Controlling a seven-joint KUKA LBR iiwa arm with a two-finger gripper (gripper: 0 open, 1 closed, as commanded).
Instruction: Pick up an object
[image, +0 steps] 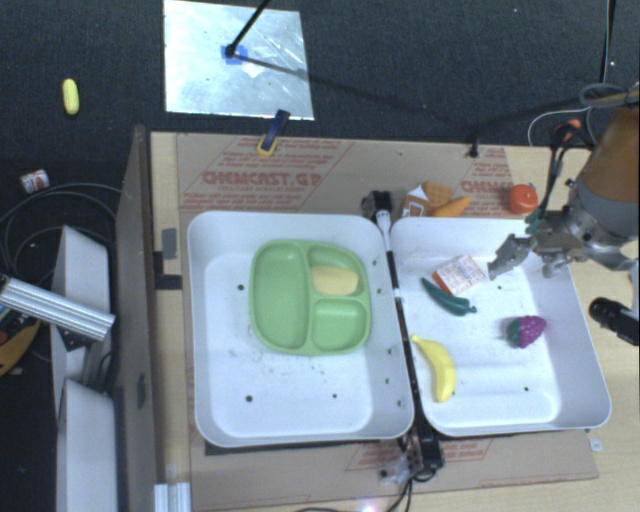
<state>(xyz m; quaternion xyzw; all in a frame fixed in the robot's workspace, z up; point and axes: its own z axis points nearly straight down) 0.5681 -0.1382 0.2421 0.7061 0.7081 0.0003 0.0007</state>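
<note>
Banana lengthwise down the right bin, stem upper-left; fingers spread, well apart above.

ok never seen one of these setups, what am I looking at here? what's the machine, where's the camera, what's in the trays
It is a single camera fixed above a bench, looking down at a slant. The grey shape with an orange band at the right edge is a robot arm; its claw hangs over the right bin, near its upper edge. Its job is to pick up an object.

Two shallow white bins sit side by side. The left bin holds a green divided plate with a yellow item in its upper right section. The right bin holds a red and white packet, a dark green toy pepper, a purple toy and a toy banana.

Nothing is visibly gripped; the claw is above the packet's right side, apart from it.
</note>
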